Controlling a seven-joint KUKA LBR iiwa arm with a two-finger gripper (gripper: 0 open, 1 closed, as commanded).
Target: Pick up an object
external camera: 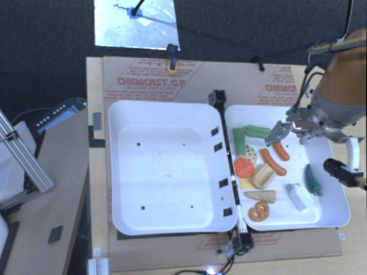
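Toy foods, among them a red tomato [243, 168] and a pretzel [258, 212], lie in the right bin [338, 213]. Above them the tool [277, 134] hovers; whether it is open I cannot tell.

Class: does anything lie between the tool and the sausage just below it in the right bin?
Nothing visible does. The tool hangs just above the sausage, with bare bin floor between them; a second sausage lies close beside.
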